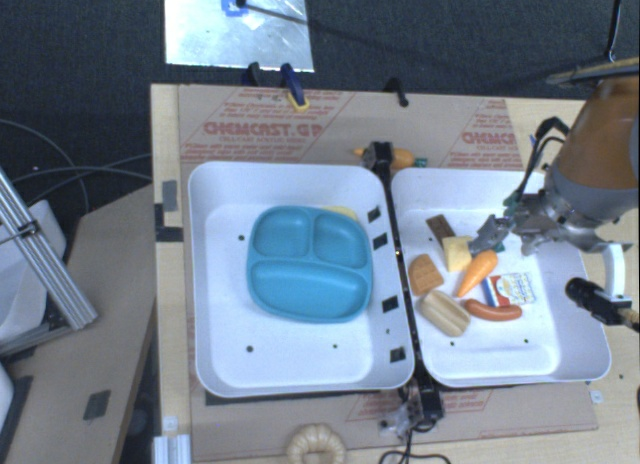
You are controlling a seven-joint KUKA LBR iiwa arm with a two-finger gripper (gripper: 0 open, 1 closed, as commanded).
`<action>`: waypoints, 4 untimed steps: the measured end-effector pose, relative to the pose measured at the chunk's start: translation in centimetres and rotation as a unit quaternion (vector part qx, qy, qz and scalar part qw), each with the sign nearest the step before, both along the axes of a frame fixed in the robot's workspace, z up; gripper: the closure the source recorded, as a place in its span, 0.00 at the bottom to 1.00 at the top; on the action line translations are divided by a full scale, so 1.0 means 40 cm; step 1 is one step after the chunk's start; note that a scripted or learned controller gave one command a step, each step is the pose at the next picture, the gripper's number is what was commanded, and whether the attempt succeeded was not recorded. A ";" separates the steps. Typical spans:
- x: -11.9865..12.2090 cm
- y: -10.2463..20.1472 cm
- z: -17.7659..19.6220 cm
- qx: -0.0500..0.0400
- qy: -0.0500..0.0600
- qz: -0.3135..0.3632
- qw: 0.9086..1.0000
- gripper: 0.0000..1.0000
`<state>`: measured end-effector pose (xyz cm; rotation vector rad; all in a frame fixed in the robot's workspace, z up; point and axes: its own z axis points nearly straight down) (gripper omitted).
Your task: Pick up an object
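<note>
My gripper hangs over the right bin, open, with nothing between its fingers. Just below and left of it lies an orange carrot, slanted, its upper end close to the left finger. A yellow cheese block and a brown bar lie to the carrot's left. Near them are a tan bread slice, a bun, a red sausage and a white printed packet.
The left bin holds a blue divided plate with a pale yellow item peeking out behind it. A black divider with clips runs between the bins. The arm's grey and orange body overhangs the right bin's far right corner.
</note>
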<state>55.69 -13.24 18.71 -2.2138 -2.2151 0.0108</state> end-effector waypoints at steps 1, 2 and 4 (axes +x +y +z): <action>0.008 0.001 0.017 -0.001 -0.007 0.001 1.000 0.00; -0.002 0.003 -0.089 -0.001 -0.005 0.000 1.000 0.00; -0.001 -0.025 -0.241 -0.004 -0.014 0.000 1.000 0.00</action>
